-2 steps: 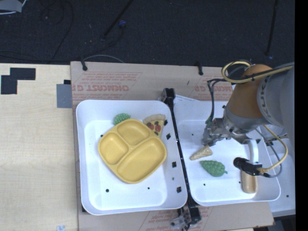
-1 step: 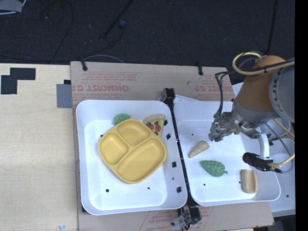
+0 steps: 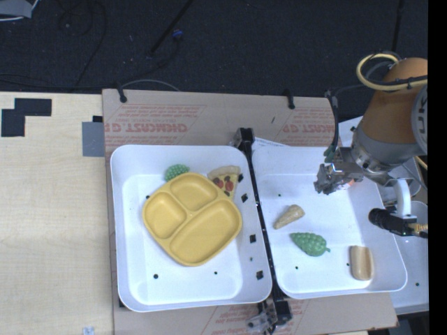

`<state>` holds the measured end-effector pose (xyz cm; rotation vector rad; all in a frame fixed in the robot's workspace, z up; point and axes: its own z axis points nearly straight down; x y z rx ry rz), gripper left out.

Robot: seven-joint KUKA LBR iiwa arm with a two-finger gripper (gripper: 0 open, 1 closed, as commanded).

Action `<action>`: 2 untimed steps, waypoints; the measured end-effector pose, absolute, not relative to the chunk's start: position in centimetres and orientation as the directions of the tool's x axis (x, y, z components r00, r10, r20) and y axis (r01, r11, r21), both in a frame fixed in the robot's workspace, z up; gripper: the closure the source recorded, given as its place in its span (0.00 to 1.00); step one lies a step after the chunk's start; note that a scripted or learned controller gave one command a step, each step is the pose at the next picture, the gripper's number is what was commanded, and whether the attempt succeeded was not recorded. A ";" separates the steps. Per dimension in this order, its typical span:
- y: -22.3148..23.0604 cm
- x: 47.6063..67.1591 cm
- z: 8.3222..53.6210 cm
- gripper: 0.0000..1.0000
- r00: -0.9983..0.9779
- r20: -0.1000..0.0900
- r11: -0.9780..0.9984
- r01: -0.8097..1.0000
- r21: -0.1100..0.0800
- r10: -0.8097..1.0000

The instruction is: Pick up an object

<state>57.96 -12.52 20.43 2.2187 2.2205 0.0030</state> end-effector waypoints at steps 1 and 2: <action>-13.2 58.4 24.9 1.00 0.000 -0.001 0.000 1.000 0.003 1.000; -8.8 57.4 24.3 1.00 -0.003 0.002 0.004 1.000 -0.004 1.000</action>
